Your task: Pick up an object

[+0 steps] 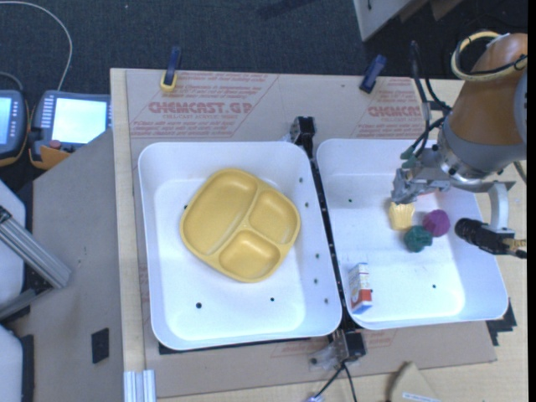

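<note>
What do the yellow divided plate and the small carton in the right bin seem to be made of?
Yellow divided plate: likely moulded plastic, smooth with a soft sheen, one even colour. Small carton: probably printed cardboard, with flat faces, sharp folded edges and red-and-white print.

Floor (209, 15): dark carpet-like surface. Tabletop (218, 107): pale board with reddish printed lettering. Blue clamp with yellow tip (171, 69) at its far edge; second blue clamp (373, 73) further right. Lit screen (78, 121) on the left, white cable (50, 15) looping above it. Aluminium rail (32, 254) at lower left.
</note>
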Controlling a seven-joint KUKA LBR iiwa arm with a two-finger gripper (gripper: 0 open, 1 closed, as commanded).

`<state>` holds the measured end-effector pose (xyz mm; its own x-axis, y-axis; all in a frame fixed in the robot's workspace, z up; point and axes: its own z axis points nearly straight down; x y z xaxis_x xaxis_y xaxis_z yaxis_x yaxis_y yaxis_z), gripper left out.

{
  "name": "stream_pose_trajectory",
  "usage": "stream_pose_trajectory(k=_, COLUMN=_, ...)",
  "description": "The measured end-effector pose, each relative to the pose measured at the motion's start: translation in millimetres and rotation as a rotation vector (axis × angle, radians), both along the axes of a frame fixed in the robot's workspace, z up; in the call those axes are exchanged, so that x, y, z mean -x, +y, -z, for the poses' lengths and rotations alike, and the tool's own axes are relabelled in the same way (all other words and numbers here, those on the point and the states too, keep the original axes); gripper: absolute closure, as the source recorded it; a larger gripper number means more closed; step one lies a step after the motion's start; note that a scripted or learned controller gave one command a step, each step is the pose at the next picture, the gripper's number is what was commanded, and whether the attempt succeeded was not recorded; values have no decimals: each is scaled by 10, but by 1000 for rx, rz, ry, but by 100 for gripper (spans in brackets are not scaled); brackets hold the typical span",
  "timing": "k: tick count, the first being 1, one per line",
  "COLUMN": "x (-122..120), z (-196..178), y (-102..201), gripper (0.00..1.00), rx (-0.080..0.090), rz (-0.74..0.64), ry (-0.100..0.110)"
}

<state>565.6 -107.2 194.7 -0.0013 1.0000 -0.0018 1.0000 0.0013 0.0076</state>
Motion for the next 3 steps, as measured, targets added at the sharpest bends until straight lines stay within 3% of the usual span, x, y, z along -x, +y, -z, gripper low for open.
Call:
stream_pose_trajectory(k=1, x=-9, z=-150, y=-1, gripper=100, rx=-1, rz=0, ry=4)
stream_pose_trajectory(k=2, x=-95, z=-113, y=568, gripper=100, rx=-3, rz=-5, ry=6)
stream_pose_trajectory(k=3, x=-357, z=-193, y=1115, gripper=100, rx=-4, rz=-6, ry=4)
